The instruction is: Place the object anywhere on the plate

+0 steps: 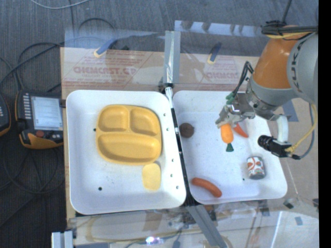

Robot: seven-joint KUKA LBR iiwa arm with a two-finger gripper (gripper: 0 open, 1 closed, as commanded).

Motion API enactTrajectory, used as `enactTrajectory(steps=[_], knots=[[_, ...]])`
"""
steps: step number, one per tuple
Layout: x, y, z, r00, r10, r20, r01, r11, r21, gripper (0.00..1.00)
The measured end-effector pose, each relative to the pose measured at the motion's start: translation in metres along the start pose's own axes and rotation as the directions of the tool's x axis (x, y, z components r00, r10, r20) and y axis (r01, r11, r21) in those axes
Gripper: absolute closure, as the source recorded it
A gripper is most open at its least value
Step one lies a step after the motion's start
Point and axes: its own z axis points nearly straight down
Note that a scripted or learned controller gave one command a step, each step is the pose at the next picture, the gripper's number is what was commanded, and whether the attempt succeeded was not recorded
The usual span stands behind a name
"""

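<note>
Nearest the lens, bottom edge: metal frame bars (201, 222) and clear glossy sheeting under the bench front. Far left on the dark ribbed floor, a handheld pendant (40, 119), orange-and-black casing, pale screen, cables looping off it. Left bin (77, 190): shallow, white, rounded corners, smooth plastic with a few dark specks. Inside it, a yellow plate (129, 134), matte plastic, rounded-rectangular, divided into three compartments, two small on top and one long below; just beside its lower right corner lies a flat pale-yellow soft-edged square piece (152, 176). Cardboard sheet (103, 71) with faded red print behind the bins, blue tape tabs on it. Right bin (269, 190), same white plastic: a dark brown round ball (186, 130) near the left wall; a reddish-orange sausage shape (207, 186), smooth, lying at a slant near the front edge; a toy carrot (227, 135), orange, tapered, green tip pointing toward the front, mid-bin, well apart from the plate; a small can (255, 167), white with red marks, lying on its side toward the right. Gripper (234, 117), grey metal, sits right above the carrot's upper end with a red-orange piece beside it; cannot tell how far apart the jaws stand or whether anything is caught between them. Arm (282, 66), grey with glossy orange band, comes in from the right.
</note>
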Motion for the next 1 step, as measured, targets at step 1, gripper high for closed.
enactTrajectory(steps=[1], knots=[[0.0755, 0.0149, 0.0036, 0.986, -0.167, 0.000, 0.167, 0.986, 0.000, 1.00]])
